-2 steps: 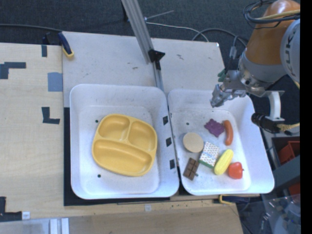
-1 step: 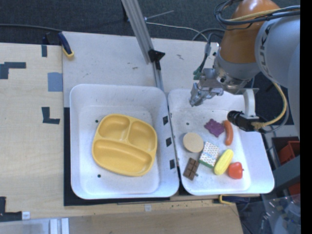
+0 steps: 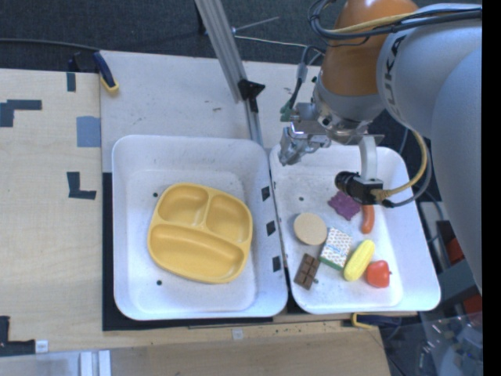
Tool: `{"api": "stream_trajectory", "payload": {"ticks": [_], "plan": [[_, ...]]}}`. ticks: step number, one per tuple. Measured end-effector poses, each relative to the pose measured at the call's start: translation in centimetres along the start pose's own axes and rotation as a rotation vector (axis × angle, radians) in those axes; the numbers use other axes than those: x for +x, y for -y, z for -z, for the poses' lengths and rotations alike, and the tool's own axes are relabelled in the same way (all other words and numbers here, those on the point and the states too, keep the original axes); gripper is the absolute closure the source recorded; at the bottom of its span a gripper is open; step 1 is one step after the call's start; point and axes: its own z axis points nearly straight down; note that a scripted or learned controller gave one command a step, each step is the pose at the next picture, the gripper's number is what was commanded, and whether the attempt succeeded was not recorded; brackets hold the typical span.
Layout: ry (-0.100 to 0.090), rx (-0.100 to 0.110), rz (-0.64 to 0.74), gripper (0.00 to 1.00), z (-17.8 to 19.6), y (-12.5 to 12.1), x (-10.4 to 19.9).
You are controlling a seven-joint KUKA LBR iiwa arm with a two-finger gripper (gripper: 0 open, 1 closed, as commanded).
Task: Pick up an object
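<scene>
The grey arm with its orange band [image 3: 362,30] reached in from three o'clock, and the tool [image 3: 293,149] hung over the right bin [image 3: 415,288] at that bin's eleven o'clock corner, close to the rim shared with the left bin [image 3: 125,233]. Whether the tool was spread or pressed together could not be told, and nothing showed between its tips.

The task's things lay in the right bin, all toward five o'clock from the tool and apart from it. A purple piece [image 3: 344,204] sat near the bin's middle, with a small orange carrot-like piece [image 3: 367,219] just beside it at three o'clock. At seven o'clock from the purple piece lay a round tan cookie [image 3: 310,229]. Below the cookie, at six o'clock, a brown chocolate bar [image 3: 307,271] rested near the bin's front rim. A patterned white packet [image 3: 337,246] lay between the cookie and a yellow corn cob [image 3: 359,259], and a red tomato [image 3: 378,273] touched the cob at four o'clock.

In the left bin a yellow divided plate [image 3: 200,232] lay flat on the counter's side at nine o'clock
</scene>
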Motion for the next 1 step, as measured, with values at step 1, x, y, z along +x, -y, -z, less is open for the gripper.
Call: {"api": "stream_trajectory", "payload": {"ticks": [1], "plan": [[0.000, 0.001, 0.000, 1.00, -0.54, -0.13, 5.07]]}}
